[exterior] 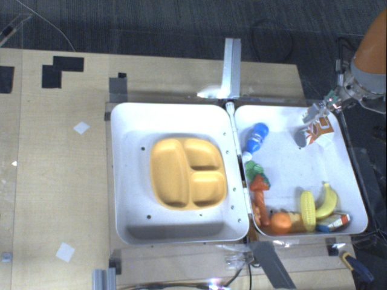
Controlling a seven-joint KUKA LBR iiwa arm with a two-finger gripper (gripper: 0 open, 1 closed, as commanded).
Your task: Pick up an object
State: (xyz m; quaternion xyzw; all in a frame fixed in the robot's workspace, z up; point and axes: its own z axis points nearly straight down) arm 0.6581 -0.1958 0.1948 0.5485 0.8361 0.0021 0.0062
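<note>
On the bench [54, 180], seen from the camera view above: two shallow white bins side by side.

Left bin [130, 180]: one yellow tray [186, 173] at its centre, divided into three compartments, one long at 9 o'clock and two smaller at 3 o'clock.

Right bin [284, 162], counted item by item:
- One blue bottle [256, 136] toward 10 o'clock, near the wall shared with the left bin.
- One carrot toy [258, 182] with a green top, at 8 o'clock, just below the bottle.
- One reddish-brown piece [259, 210] against the shared wall at 7 o'clock, too small to identify.
- One orange fruit [280, 222] at 6 o'clock, touching the reddish-brown piece.
- One yellow corn cob [308, 209] at 5 o'clock, upright in the picture, just beside the orange fruit.
- One banana [327, 201] at 4 o'clock, touching the corn cob.
- One small blue, white and red item [334, 223] under the banana, at the bin's near edge, too blurred to name.
- One orange and white packet [318, 129] at 1 o'clock, well apart from the cluster along the near edge.

Gripper [320, 109] at 1 o'clock over the right bin, reaching in from 3 o'clock, just above the packet and close to it or touching. Apart, together or clamped on the packet: cannot tell. Grey arm [369, 83] behind it, with one orange band [372, 44] at 2 o'clock.
</note>
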